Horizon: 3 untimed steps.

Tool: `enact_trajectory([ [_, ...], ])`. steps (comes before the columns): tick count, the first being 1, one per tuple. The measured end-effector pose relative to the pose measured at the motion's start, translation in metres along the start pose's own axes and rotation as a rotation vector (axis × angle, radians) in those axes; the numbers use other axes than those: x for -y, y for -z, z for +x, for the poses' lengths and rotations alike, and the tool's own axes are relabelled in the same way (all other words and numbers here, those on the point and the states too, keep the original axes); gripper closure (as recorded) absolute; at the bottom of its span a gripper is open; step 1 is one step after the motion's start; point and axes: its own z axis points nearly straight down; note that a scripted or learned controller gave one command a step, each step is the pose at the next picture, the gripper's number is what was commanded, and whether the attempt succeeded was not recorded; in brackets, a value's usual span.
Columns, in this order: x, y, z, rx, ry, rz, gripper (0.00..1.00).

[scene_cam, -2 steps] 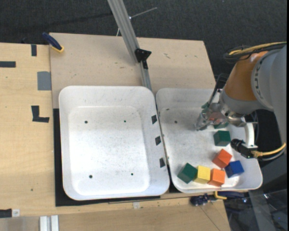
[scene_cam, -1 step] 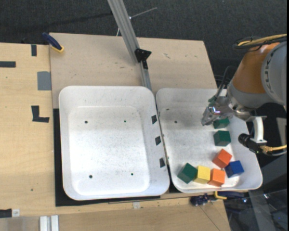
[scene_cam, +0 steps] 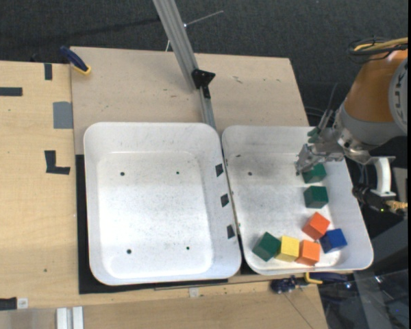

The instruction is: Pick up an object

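Note:
My gripper point(scene_cam: 309, 160) hangs over the upper right part of the right bin point(scene_cam: 260, 149), reaching in from the right. A dark green block point(scene_cam: 315, 174) lies directly at its tip, partly covered by it; I cannot tell whether it is held. A second green block point(scene_cam: 316, 197) sits just below. Further down lie an orange block point(scene_cam: 318, 224) and a blue block point(scene_cam: 334, 239). Along the bin's front edge stand a green block point(scene_cam: 266, 245), a yellow block point(scene_cam: 288, 247) and another orange block point(scene_cam: 309, 251).
The left bin point(scene_cam: 109, 149) stands beside the right one, their walls touching in the middle. A slanted metal rail point(scene_cam: 181, 36) runs above the bins. The arm's orange band point(scene_cam: 373, 94) looms at the right edge.

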Motion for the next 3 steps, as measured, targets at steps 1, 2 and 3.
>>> enact_trajectory([
  [1,-0.001,0.051,0.000,0.001,0.001,-0.002,1.00],
  [2,-0.018,0.053,0.062,-0.003,0.006,0.003,1.00],
  [3,-0.028,0.056,0.110,-0.002,0.006,0.004,1.00],
])
